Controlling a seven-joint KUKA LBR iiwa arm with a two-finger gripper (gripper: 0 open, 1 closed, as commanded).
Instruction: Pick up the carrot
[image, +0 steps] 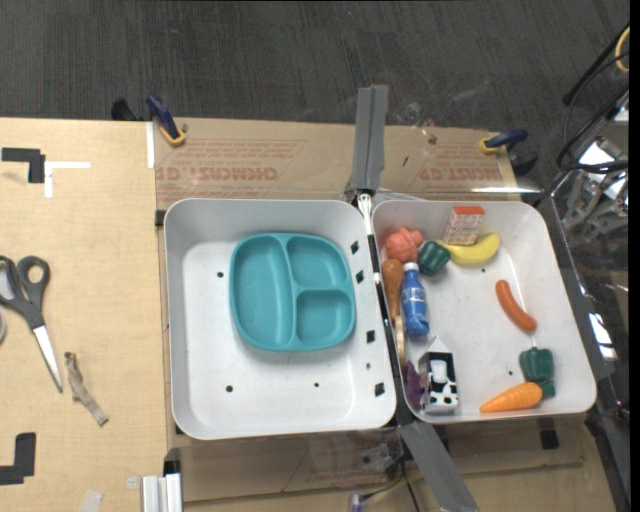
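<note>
carrot (513, 398): you'll find it lying at the right bin's (560, 290) near-right corner | just below the green pepper (537, 362) | right of the small cow-print carton (439, 383)

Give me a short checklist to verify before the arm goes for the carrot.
1. Carrot lies in the right bin, at its near right corner: ok.
2. Top of carrot uncovered: ok.
3. Room around carrot: not ok; the green pepper sits just behind it, and the bin wall is close.
4. Sausage well apart from carrot: ok.
5. Milk carton apart from carrot: ok.
</note>
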